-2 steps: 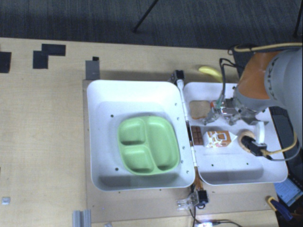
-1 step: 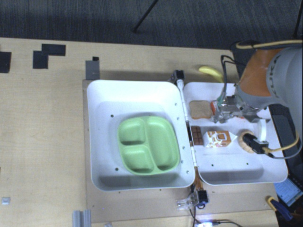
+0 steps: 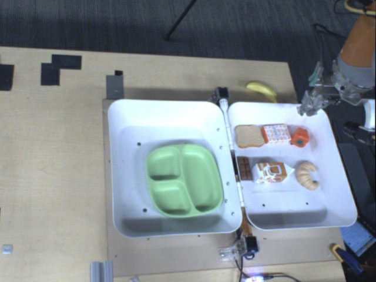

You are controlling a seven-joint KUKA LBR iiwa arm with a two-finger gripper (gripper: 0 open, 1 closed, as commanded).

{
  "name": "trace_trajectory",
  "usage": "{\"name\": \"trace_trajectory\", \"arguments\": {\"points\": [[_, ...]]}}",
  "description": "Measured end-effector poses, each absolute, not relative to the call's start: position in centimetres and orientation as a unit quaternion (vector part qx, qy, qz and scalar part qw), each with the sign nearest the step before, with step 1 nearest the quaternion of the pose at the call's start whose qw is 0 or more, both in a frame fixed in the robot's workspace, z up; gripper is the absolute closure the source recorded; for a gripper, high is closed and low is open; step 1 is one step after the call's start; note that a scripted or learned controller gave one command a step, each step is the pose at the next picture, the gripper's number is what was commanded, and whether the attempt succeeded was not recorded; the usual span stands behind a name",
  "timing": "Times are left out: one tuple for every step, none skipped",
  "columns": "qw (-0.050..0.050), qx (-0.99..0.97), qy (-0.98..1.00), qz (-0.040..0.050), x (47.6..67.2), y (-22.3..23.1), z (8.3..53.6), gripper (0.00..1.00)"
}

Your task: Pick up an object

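Note:
The right bin (image 3: 329, 207) holds several toy foods: a brown bread slice (image 3: 249, 136), a red and white carton (image 3: 276, 134), an orange-red fruit (image 3: 300, 137), a chocolate bar (image 3: 244, 170), a white and brown packet (image 3: 271, 172) and a croissant (image 3: 308, 175). My gripper (image 3: 309, 104) hangs over the bin's far right corner, above and right of the orange-red fruit. Nothing shows between its fingers. The grey wrist with its orange band (image 3: 359, 43) rises to the upper right.
The left bin (image 3: 126, 157) holds a green divided plate (image 3: 183, 180). A yellow banana (image 3: 262, 90) lies on the bench behind the right bin. Black blocks (image 3: 59, 68) sit at the far left. Cables run along the right edge.

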State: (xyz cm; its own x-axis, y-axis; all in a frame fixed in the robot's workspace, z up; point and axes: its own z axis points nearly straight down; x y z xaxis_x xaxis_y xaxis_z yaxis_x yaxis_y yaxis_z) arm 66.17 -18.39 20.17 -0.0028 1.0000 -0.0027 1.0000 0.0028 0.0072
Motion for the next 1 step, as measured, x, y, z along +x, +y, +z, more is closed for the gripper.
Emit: {"name": "trace_trajectory", "arguments": {"points": [[0.002, 0.705, 0.709, 0.0011, 66.12, -18.30, 20.04, 0.00]]}}
